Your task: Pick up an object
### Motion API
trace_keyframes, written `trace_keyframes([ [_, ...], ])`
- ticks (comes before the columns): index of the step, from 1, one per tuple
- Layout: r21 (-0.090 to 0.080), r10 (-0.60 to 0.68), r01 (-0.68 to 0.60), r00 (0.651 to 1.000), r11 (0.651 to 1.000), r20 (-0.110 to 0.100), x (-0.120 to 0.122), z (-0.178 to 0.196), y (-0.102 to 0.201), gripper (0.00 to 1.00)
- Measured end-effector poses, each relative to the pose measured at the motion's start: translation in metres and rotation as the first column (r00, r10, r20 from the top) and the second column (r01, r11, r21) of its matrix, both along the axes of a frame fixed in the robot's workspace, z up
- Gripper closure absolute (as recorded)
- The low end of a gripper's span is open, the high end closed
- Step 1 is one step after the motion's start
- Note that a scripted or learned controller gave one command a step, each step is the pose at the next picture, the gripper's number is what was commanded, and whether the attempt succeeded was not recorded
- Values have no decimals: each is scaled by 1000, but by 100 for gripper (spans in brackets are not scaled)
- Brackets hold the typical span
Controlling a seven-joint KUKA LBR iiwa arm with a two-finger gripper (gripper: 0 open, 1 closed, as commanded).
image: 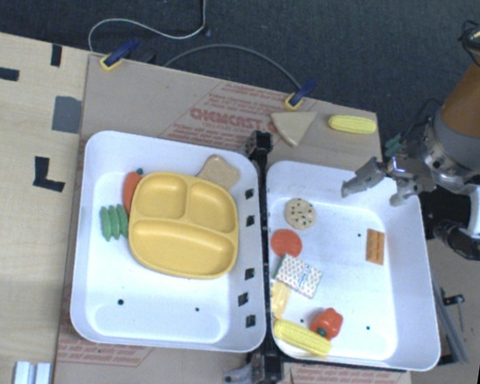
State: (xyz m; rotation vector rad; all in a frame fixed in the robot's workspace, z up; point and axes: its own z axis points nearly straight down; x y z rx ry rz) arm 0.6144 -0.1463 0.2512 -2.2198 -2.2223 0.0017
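Note:
My gripper [379,189] hangs over the back edge of the right bin [388,282], its two fingers spread open with nothing between them. Below it in that bin lie a cookie [300,212], a red tomato slice [286,242], a checkered cracker [299,276], an orange wafer [375,246], a red pepper [327,322] and a corn cob [301,336]. The cookie is the nearest to the gripper, down and to the left.
The left bin [96,299] holds a yellow divided plate [185,225], a bread slice [219,171], a carrot [130,189] and green beans [112,222]. Behind the bins on the cardboard lie a wedge [292,128] and a yellow piece [353,123].

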Motion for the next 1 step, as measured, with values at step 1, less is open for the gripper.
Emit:
trace_keyframes([
  [1,1,3,-3,1000,1000,-7,34,-107,31,0],
])
